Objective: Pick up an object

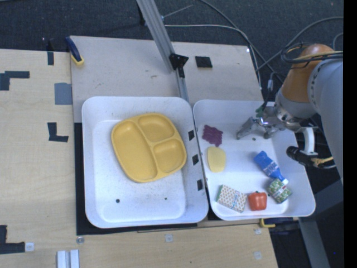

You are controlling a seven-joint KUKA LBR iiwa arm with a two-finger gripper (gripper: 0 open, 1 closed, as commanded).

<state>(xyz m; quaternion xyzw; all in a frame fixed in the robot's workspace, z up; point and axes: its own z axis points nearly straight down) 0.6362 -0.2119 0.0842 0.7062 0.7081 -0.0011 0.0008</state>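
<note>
Right now the claw (251,128) hangs spread and empty over the right bin (234,106), with the purple piece (212,133) and yellow piece (216,159) nearby (both look flat); closing off-centre could nudge either away rather than catch it.

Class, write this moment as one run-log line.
gripper: open, over right bin, holding nothing | nearest: purple piece | yellow tray: in left bin | pick: not yet done
</note>
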